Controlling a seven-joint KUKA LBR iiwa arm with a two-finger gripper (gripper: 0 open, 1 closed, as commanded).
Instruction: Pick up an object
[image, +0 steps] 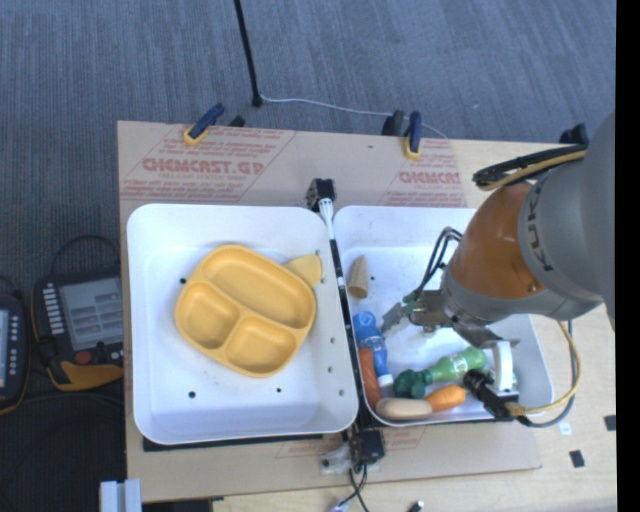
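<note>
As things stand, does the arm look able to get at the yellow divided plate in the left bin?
Probably yes. The yellow divided plate lies uncovered in the left bin, with nothing on top of it. The arm hangs over the right bin and would have to cross the divider between them.

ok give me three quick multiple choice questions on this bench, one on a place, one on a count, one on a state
1. Where is the yellow tray?
A left bin
B right bin
C on the floor

2. How many sections has the tray?
A two
B three
C five

3. How does the green bottle sit?
A upright
B lying on its side
C hanging from a hook

Answers:
1 A, it rests in the left bin.
2 B, three hollows show.
3 B, it lies flat in the right bin, below the arm.
</note>
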